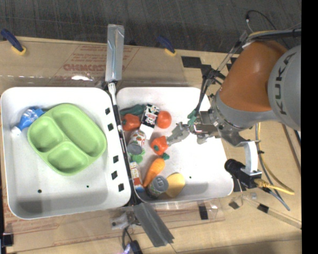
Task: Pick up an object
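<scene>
Camera view shows the gripper [176,135] low over the right bin [206,165], reaching in from 3 o'clock. Whether it is spread or pressed together I cannot tell, and nothing is visibly pinched in it.

The pickable toys crowd the bin's 9 o'clock side: an orange pepper [159,145] just beside the gripper tip at its 8 o'clock, a tomato [164,119] at its 11 o'clock, a carrot [154,169] and a yellow lemon-like piece [175,182] further toward 6 o'clock.

I judge this the approach step, with no grasp made yet. The orange pepper looks the likeliest target. The next move would call for centring over it, descending around it, then closing and lifting clear without nudging its neighbours.

The left bin [10,157] holds a green divided plate [67,137].
</scene>
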Controlling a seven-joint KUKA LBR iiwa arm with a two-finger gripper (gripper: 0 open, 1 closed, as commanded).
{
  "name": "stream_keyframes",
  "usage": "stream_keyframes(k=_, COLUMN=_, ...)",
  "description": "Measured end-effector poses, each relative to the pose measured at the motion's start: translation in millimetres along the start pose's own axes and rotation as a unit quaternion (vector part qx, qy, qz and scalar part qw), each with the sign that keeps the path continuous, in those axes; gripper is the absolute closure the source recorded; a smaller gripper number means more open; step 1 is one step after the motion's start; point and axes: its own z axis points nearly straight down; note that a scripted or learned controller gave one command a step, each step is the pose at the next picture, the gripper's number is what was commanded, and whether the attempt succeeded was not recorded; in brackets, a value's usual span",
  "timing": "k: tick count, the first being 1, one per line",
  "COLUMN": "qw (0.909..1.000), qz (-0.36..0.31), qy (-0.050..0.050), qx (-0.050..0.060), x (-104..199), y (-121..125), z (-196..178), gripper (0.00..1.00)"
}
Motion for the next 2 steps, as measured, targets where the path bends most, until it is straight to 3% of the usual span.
stream_keyframes(k=1, qw=0.9992, qz=-0.039, qy=0.000, qx=0.002, x=17.5, y=0.8, z=119.5, gripper=0.00)
stream_keyframes(k=2, qw=0.9970, qz=-0.078, qy=0.000, qx=-0.001, x=8.9, y=-18.8, z=170.2, gripper=0.00)
